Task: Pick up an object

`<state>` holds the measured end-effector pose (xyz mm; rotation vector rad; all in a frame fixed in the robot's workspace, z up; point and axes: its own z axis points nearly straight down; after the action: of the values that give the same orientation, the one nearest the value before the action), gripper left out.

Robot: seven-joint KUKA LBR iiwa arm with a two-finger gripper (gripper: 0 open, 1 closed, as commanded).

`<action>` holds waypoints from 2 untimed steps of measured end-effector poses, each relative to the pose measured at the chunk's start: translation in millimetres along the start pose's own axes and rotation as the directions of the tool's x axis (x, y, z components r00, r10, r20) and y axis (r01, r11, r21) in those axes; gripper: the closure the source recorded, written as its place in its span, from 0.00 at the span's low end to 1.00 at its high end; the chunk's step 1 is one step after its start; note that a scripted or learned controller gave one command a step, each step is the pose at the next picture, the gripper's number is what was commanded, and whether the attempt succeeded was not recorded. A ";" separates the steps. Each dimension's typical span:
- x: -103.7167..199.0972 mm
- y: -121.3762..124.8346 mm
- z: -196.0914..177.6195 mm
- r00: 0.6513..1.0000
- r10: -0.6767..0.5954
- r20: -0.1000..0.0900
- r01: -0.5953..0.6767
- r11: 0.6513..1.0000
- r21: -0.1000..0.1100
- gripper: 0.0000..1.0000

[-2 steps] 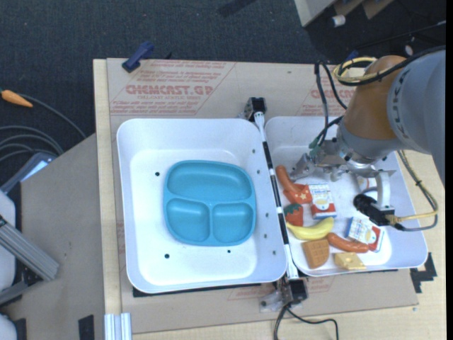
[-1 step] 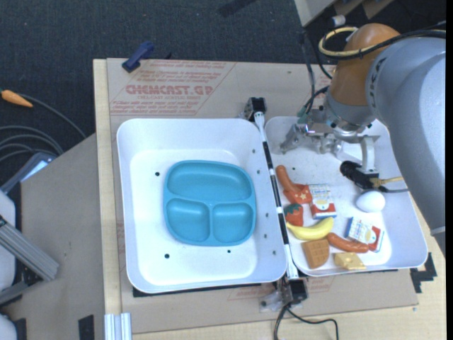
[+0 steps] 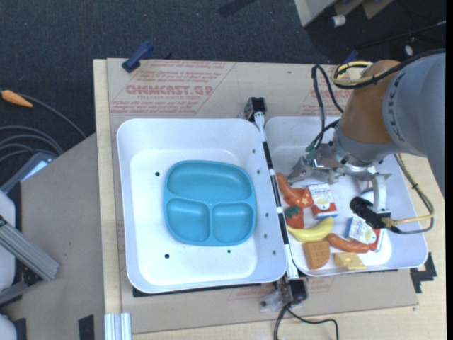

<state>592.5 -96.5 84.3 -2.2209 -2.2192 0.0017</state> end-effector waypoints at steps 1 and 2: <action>0.1 0.6 -10.2 1.000 0.000 0.000 0.000 1.000 -0.002 1.00; 0.1 0.5 -10.0 1.000 0.000 0.000 0.000 1.000 -0.002 0.00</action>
<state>593.0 -96.4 94.4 -2.2222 -2.2201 0.0002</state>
